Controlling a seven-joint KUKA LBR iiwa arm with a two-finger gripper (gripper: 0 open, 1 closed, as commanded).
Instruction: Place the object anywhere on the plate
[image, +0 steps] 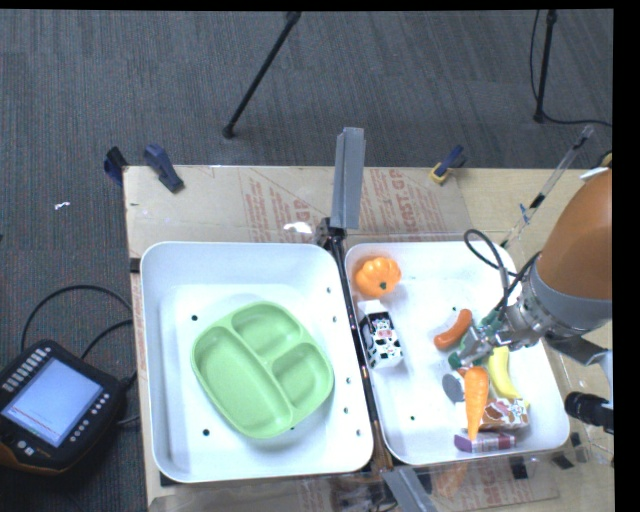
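My gripper (480, 345) hangs low in the right bin (420, 410). I cannot tell what state it is in, or if it has anything. A carrot (476, 400) lies just under it, long way pointing from my gripper toward the bin's front edge. A banana (500, 372) sits beside the carrot and a sausage (452, 329) lies close by. The green plate (262, 370) waits far off in the left bin (170, 300).

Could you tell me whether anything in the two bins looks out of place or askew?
Nothing stands out. The green plate lies flat in the left bin, at a slant to its walls. The toys, among them a pumpkin, a sausage and a carrot, lie loosely scattered in the right bin, near the gripper.
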